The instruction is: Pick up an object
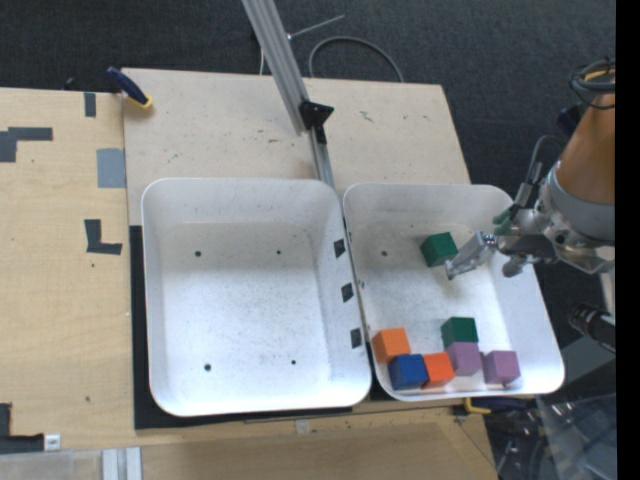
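The end effector point(462, 260) hangs over the right bin point(400, 203), near that bin's far right corner, its tip just beside a green block point(437, 248) (whether it is wide or narrow I cannot tell). Along the bin's near edge, from left to right, lie an orange block point(391, 343), a blue one point(408, 370), another orange point(438, 368), a purple pair point(481, 362), with a second green block point(459, 329) behind them.

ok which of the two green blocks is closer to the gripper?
The upper green block, alone mid-bin in the right bin, just left of the gripper. The other green block sits lower, against the purple blocks in the bottom cluster.
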You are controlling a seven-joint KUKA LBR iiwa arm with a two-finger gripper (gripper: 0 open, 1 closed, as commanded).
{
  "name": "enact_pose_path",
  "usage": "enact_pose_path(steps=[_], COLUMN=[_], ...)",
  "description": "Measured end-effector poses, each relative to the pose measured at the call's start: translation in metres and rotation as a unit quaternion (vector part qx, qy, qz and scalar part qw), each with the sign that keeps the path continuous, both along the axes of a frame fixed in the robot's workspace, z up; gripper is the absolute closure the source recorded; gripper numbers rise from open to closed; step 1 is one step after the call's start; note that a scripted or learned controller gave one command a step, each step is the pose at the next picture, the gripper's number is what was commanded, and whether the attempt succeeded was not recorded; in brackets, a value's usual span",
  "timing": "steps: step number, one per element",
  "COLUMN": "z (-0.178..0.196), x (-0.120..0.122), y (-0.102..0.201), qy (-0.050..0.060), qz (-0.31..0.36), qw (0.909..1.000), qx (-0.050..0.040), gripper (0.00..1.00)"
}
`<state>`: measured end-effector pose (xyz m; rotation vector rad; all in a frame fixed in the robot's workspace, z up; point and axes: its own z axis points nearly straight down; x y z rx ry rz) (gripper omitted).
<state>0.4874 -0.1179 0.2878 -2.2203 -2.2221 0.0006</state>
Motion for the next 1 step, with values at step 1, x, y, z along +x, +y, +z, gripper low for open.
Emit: enact_pose_path(steps=[1], z=[-0.1986], x=[-0.0052], y=[0.0101], qy=[0.0], qz=[0.0], qw=[1.0], qx=[-0.0001], gripper=[0.0])
